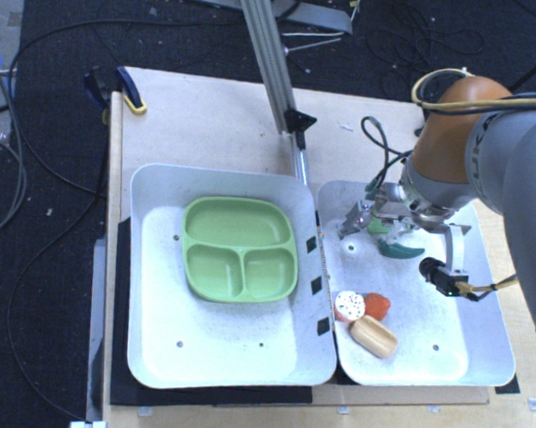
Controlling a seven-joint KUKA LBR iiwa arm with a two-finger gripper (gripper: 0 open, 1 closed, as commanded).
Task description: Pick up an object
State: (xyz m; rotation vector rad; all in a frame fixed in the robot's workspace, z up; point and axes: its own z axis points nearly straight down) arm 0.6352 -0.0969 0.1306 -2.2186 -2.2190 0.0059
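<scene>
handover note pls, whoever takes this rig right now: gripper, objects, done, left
Gripper: low over the right white bin, far end, just above a teal green object; finger state not readable.
Near end of the same bin: white spotted round piece, red-orange piece, tan bread-like roll, clustered together.
Left white bin: green three-compartment plastic plate.
Done: nothing visibly lifted.
Left: grasp and lift one object, likely the teal one.

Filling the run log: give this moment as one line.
end effector: over right white bin, above teal object | green divided plate: left bin | nothing visibly lifted
</scene>
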